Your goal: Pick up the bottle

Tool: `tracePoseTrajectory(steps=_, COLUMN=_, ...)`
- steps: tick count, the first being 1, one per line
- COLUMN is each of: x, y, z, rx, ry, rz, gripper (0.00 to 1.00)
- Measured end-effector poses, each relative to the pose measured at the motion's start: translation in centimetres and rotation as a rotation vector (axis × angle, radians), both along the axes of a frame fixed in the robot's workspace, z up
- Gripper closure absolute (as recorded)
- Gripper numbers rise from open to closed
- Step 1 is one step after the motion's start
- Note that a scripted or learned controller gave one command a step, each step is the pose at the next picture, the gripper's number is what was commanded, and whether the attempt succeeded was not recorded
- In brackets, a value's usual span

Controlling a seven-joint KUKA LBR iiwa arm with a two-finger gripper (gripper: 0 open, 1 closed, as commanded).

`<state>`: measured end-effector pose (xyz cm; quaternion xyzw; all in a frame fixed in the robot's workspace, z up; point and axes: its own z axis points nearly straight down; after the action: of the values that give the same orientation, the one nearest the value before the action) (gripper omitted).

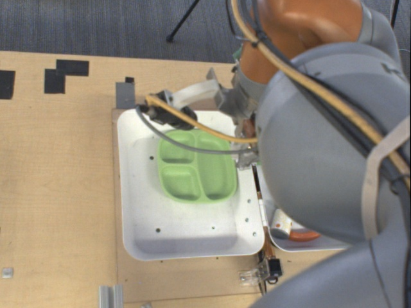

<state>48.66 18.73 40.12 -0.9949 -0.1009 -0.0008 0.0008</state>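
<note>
From my seat the arm (334, 127) bulks over the right bin (277, 239), its orange band high in view and the wrist bent down toward the bins' shared edge. I cannot tell the gripper's state. A green divided tray (196, 169) lies in the left bin (138, 191). I can't pick out the bottle.

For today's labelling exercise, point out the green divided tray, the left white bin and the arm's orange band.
green divided tray (192, 172), camera view, on its central dividers.
left white bin (186, 239), camera view, on its bare floor near the front.
orange band (308, 8), camera view, on its upper curved surface.
</note>
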Motion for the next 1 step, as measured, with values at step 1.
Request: tracePoseTrajectory(steps=1, x=0.28, y=4.21, z=-15.00, rx=0.002, ry=-0.002, rz=0.175, gripper=1.00)
